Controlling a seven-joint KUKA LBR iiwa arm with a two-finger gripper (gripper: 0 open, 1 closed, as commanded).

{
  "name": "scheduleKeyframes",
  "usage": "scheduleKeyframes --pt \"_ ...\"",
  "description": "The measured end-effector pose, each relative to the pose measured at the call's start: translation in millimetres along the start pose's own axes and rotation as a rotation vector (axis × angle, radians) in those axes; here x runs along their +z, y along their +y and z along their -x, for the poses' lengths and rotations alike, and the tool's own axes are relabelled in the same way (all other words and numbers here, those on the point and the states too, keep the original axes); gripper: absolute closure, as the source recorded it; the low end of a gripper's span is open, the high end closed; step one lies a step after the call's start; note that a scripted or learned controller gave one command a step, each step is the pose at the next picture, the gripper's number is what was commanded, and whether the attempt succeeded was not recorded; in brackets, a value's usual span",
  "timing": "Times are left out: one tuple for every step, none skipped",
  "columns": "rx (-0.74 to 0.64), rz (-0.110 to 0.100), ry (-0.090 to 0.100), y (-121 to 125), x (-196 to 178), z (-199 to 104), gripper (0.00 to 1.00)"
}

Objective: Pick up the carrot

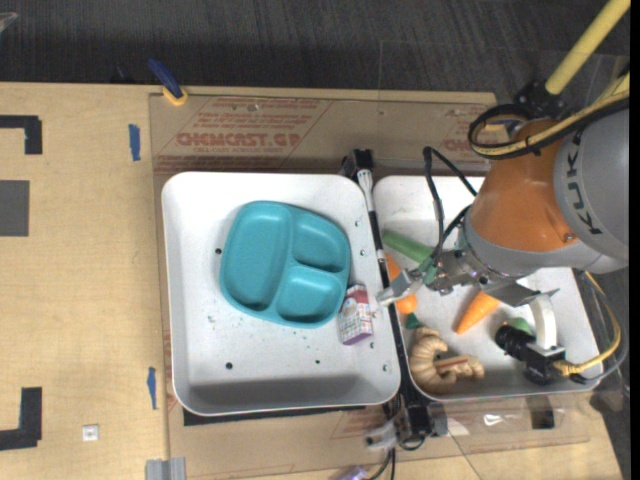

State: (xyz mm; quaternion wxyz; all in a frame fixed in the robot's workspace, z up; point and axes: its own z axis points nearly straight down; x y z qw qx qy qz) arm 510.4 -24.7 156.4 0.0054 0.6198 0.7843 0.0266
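**Arm over right bin**

Arm covers the right bin. Gripper state cannot be determined. Carrot lies in this bin, beside the gripper. Left bin holds a teal tray.

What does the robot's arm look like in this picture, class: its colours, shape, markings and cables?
The arm is a thick, rounded grey body with a broad orange band above the wrist. Dark letters spelling KUKA run along its grey shell. Black cables loop beside the orange band, with yellow cable at the top loop. Below sits a metal gripper.
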Motion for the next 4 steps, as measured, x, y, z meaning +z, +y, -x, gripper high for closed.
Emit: scheduleKeyframes --pt "0.0 0.0 0.0 0.0 0.0 0.2 0.0" --pt "0.0 0.0 0.0 0.0 0.0 0.2 0.0" --pt "0.0 0.0 0.0 0.0 0.1 0.2 0.0" --pt "0.0 0.0 0.0 -0.1 0.1 0.2 0.0"
